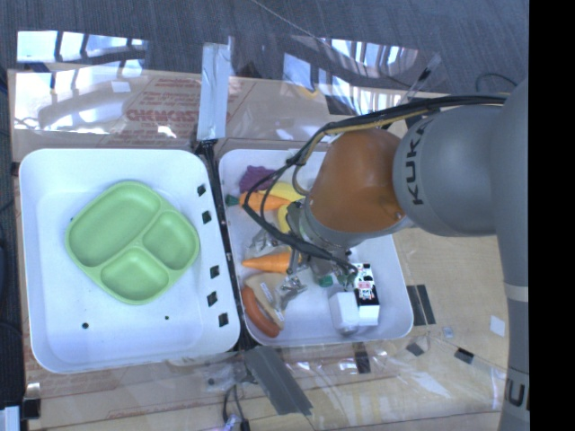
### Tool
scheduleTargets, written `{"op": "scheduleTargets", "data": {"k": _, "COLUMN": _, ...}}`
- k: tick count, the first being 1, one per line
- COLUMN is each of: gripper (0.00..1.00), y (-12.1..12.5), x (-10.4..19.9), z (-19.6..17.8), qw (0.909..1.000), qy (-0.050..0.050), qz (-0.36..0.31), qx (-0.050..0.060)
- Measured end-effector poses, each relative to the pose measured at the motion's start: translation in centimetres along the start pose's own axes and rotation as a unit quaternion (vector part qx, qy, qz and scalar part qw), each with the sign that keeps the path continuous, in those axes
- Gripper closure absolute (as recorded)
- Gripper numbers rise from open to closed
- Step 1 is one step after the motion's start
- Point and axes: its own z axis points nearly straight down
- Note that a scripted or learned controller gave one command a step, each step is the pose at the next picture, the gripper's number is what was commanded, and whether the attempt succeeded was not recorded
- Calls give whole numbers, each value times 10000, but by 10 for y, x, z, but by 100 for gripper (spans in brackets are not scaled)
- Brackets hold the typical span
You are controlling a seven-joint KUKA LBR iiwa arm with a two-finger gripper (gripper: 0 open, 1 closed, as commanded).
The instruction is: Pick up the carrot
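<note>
The carrot [268,261], a short orange cone, lies on its side near the left wall of the right bin [391,317], tip pointing left. My gripper [293,282] hangs under the arm's orange wrist band [359,187], just to the right of and slightly below the carrot's thick end, close to it or touching it. The wrist hides the middle of the bin.
The right bin also holds a purple item [256,176], a yellow piece [284,191], another orange piece [268,203], a reddish sausage [260,312] and small white and black blocks [359,296]. In the left bin [45,330] lies a green divided plate [133,241].
</note>
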Motion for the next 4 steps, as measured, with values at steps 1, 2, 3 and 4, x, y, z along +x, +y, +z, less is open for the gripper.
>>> {"op": "scheduleTargets", "data": {"k": 1, "gripper": 100, "y": 1, "x": -4, "z": -12, "qw": 10000, "qy": -49, "qz": -34, "qx": 13}}
{"op": "scheduleTargets", "data": {"k": 2, "gripper": 100, "y": -44, "x": 7, "z": -273, "qw": 9984, "qy": -29, "qz": -566, "qx": 38}}
{"op": "scheduleTargets", "data": {"k": 3, "gripper": 100, "y": -95, "x": 66, "z": -220, "qw": 9675, "qy": 30, "qz": -2530, "qx": -18}}
{"op": "scheduleTargets", "data": {"k": 4, "gripper": 0, "y": -94, "x": 65, "z": -221, "qw": 9672, "qy": 26, "qz": -2539, "qx": -18}}
